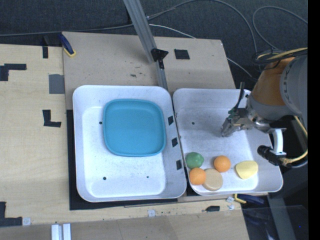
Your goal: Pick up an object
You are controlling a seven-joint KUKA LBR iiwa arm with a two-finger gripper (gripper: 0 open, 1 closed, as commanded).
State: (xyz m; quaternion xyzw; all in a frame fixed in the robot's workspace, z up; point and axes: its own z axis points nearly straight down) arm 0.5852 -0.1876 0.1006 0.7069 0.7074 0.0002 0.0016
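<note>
Two white bins sit side by side on the wooden bench (30, 109). The left bin (90, 184) holds a blue plate (134, 127) — it lies flat, nearer the far wall. The right bin (200, 104) touches the left one along its side. A grey metal bar (142, 24) slants down from the top to the gap between the bins. Black tape bits (49, 118) are stuck on the wood. Thin cables (215, 6) curl over the dark floor (50, 6) — far behind the bench.

Plenty of open floor in the right bin (200, 109) up top; the small items (215, 170) crowd its near edge. Blue plate (134, 127) hogs the left bin (90, 179).
</note>
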